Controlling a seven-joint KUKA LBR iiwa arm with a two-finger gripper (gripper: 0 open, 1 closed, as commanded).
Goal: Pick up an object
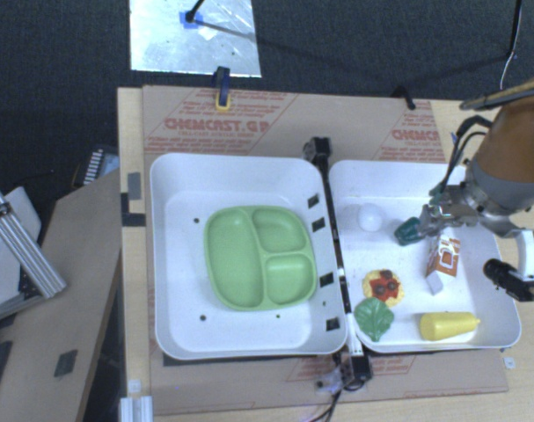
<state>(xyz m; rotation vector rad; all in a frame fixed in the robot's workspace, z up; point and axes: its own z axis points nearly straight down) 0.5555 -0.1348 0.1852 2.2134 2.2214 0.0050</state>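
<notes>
while the arm's jaws point(432, 219) hang low over the right bin point(504, 323), whether they are released or clenched cannot be told; a dark green object point(408, 230) lies just left of them, touching or nearly so.

- a bench point(133, 350) with a pale wooden top carries everything.
- a brown cardboard sheet point(249, 117) printed with red lettering lies flat on it.
- two shallow white bins sit side by side on the cardboard: the left bin point(174, 236) and the right bin point(504, 319), their inner edges touching.
</notes>
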